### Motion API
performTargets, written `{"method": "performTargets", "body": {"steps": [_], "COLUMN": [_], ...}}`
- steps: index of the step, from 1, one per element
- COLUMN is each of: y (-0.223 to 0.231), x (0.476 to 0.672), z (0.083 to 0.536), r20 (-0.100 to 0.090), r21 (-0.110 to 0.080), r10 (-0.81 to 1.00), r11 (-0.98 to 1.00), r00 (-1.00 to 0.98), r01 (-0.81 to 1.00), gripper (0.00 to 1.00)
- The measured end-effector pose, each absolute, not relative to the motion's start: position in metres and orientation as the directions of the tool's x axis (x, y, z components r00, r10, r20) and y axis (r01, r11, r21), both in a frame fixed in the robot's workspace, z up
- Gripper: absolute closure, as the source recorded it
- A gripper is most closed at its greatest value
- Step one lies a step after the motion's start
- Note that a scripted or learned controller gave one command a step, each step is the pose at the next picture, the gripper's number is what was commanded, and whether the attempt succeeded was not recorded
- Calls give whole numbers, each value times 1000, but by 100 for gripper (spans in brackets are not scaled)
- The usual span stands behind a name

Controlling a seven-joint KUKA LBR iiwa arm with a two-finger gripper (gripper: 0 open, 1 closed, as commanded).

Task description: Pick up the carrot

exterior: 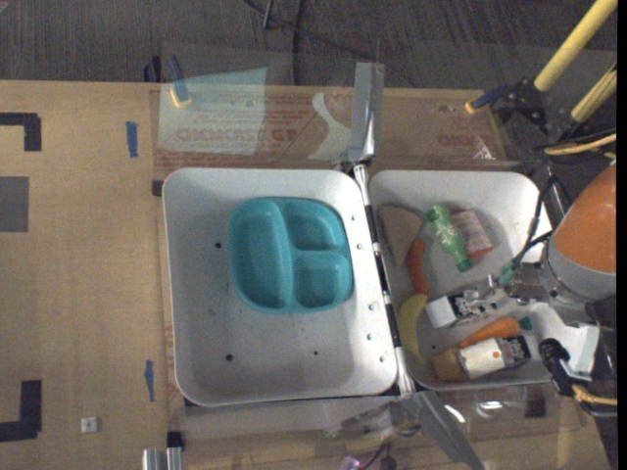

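Carrot not yet lifted: the tapered orange piece lies on the floor of the right bin, so the pick is still to be made. Nearest the camera, a white bottle with a brownish cap rests just on the near side of the carrot, the two close enough that they may be touching. The carrot lies just beside the gripper, on its near side and a little toward the arm, apparently under the jaws' edge and not between them. Whether the jaws stand apart or together cannot be told from this angle, since wrist hardware and clutter blur their outline.

A yellow, banana-like piece sits beyond the jaws' tip, away from the arm. Farther off, a second reddish-orange stick lies near the bin's inner wall; it could be mistaken for the target. A green bottle lies on the far side of the jaws. Well apart, in the left bin, sits a teal divided plate.
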State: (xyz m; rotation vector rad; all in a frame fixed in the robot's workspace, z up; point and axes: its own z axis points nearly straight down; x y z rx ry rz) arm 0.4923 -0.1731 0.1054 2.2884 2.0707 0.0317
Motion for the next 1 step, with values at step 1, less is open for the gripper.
{"method": "performTargets", "body": {"steps": [1], "y": [-204], "x": [497], "z": [105], "r20": [-21], "r21": [48], "r10": [964], "r11": [264], "r00": [-263], "r01": [963], "gripper": [0]}}
